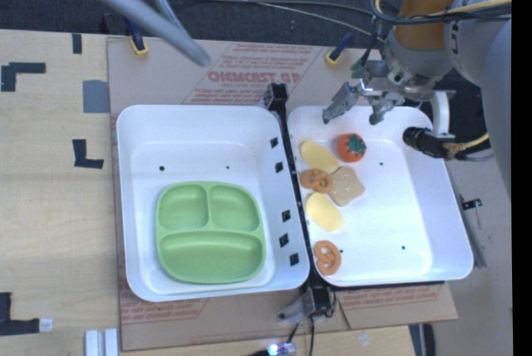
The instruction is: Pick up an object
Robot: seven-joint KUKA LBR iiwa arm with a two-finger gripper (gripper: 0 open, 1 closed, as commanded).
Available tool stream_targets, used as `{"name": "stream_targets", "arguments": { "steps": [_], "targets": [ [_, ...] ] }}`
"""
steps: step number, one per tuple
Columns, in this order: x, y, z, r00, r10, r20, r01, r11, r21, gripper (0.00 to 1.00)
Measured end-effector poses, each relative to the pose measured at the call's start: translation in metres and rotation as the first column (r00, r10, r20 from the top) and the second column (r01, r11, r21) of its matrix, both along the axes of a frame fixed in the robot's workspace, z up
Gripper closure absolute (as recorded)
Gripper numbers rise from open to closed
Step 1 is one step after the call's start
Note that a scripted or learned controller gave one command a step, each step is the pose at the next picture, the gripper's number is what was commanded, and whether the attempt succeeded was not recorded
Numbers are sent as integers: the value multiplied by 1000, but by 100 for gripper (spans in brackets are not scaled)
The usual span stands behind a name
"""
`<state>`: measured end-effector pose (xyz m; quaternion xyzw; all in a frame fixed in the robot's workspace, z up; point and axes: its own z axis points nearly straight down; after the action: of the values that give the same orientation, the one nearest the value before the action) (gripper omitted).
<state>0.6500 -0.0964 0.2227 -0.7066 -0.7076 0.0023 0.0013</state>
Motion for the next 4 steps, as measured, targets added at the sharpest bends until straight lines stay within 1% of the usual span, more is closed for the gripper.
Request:
{"name": "stream_targets", "arguments": {
  "steps": [1, 2, 3, 4],
  "targets": [
    [-5, -3, -45, 1000, -1, -1, 1, 1000, 0, 0],
    [-14, -10, -99, 1000, -1, -1, 1, 1000, 0, 0],
    [-13, -8, -85, 1000, 1, 4, -1, 1000, 0, 100],
    [-13, -4, -23, 1000, 0, 9, 0, 1000, 1, 100]
  ]
}}
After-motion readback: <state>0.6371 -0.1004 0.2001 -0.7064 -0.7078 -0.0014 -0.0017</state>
